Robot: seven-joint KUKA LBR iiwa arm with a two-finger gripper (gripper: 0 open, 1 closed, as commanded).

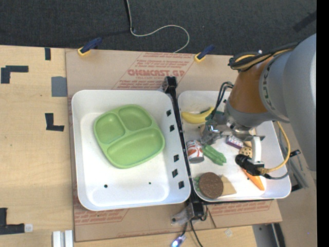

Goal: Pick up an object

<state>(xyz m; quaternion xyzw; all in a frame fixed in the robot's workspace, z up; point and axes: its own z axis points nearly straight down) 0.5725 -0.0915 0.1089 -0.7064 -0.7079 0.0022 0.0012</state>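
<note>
Taking the right bin (267, 192) as reference: at its near edge lies a round, dark brown, rough-textured disc (209, 184) resting on a tan flat piece; to the right of that, near the bin's near-right corner, lies a small orange carrot-shaped item (255, 180). Toward the bin's centre sits a green, elongated, bumpy plastic vegetable (214, 155), touching or just beside a small red-and-white can (195, 151) at the bin's left wall. The gripper (211, 131) hangs just above and behind these two, its metal tip close to the can and vegetable; whether its fingers are spread or closed cannot be told, and nothing is visibly held between them. A purple item (235, 142) and a small die-like cube (247, 152) lie under the wrist, right of the vegetable. Farther back, a smooth yellow banana (193, 117) lies near the bin's far-left corner. The left bin (85, 138), beside the right bin, holds a green, smooth, three-compartment plastic plate (128, 135).
</note>
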